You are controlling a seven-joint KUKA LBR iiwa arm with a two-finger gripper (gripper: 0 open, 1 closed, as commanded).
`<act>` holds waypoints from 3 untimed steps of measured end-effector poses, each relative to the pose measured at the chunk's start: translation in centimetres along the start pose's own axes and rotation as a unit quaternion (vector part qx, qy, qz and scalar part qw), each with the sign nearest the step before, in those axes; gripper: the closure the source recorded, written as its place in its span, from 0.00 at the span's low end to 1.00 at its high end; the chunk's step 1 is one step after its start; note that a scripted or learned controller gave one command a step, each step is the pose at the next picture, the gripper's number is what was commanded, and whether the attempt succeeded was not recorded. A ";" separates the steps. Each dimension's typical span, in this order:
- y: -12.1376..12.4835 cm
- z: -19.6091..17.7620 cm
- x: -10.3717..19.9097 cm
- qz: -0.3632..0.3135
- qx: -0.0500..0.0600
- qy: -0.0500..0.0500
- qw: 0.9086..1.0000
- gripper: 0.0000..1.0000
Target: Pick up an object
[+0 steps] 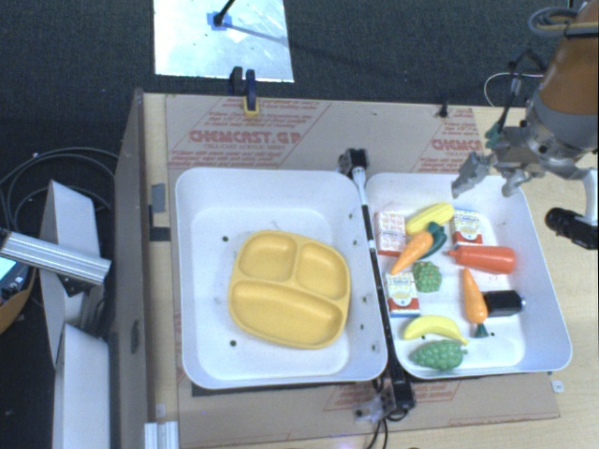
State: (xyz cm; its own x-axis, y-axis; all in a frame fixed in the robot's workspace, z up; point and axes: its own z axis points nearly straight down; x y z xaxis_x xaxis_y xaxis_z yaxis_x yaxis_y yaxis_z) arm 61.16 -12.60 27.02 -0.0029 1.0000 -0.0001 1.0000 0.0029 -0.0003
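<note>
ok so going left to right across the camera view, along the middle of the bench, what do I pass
Yellow divided plate in the left bin → the divider between the bins → orange carrot → green broccoli → orange-red sausage in the right bin.

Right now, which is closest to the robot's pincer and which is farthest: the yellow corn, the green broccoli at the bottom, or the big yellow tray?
From the pincer, in the camera view:
1. Yellow corn, top of the right bin, just below the pincer.
2. Green broccoli, at the right bin's bottom edge.
3. Yellow tray, over in the left bin.
</note>
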 end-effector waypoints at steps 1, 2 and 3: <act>-0.2 12.9 4.2 -0.002 0.006 0.002 1.000 0.00; -4.1 18.8 4.0 0.002 0.001 0.000 1.000 0.00; -3.9 18.6 3.8 0.001 0.000 0.000 1.000 0.00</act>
State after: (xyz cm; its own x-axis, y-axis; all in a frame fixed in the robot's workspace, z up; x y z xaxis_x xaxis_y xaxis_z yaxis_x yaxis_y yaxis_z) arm 57.20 -8.80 8.37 -0.0009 1.0000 0.0003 1.0000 0.0009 -0.0008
